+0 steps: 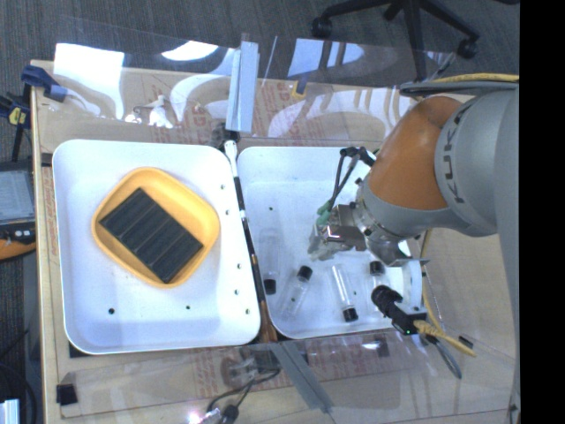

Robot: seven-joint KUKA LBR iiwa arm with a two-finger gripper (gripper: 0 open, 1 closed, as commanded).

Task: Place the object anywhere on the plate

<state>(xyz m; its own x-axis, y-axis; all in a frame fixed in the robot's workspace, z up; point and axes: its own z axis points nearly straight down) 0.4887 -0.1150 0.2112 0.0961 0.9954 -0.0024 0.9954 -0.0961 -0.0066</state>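
Status: judging nothing delivered yet. Seeing, nearest, small clear vials with black caps (341, 285) lying loose on the floor of the right shallow white bin (282, 184). Finding the two-finger gripper (328, 237) hanging low just beside them; cannot tell its state, and noticing nothing visibly held. Noting, across in the left shallow white bin (79, 307), the rounded yellow plate with a dark ribbed insert (199, 206) bearing no vial. Leaving pickup, carry and release to do.
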